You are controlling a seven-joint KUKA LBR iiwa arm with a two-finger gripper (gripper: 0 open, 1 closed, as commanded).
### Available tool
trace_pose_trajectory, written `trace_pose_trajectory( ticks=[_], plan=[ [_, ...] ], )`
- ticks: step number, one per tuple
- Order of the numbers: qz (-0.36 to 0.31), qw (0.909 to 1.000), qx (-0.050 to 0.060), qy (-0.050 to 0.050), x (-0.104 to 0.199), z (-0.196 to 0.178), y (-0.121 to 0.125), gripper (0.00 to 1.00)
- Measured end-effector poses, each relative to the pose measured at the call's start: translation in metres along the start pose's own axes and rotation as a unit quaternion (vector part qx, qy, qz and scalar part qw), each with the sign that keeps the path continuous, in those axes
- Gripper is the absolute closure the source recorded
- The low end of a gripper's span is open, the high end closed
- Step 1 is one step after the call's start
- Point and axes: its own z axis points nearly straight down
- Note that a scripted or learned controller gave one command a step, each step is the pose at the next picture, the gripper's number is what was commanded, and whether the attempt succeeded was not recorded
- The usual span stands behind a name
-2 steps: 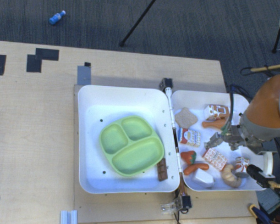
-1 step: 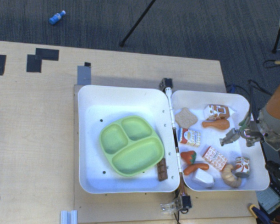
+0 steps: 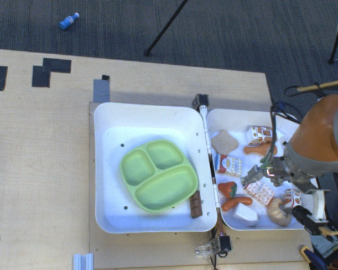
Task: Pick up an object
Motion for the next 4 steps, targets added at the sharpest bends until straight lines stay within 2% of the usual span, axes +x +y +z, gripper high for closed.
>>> trace_pose_trajectory(
  ticks=[1, 2, 3, 4],
  plan=[
    [0.001, 1.0000, -0.001, -0.002, -0.078, -0.035, -0.003, 0.00],
    [0.000, 1.0000, 0.000, 0.000, -0.018, 0.008, -0.012, 0.00],
    [0.001, 1.0000, -0.003, -0.002, -0.073, -0.112, 0.004, 0.00],
    [0.000, 1.0000, 0.000, 0.000, -0.020, 0.009, -0.012, 0.00]
  ],
)
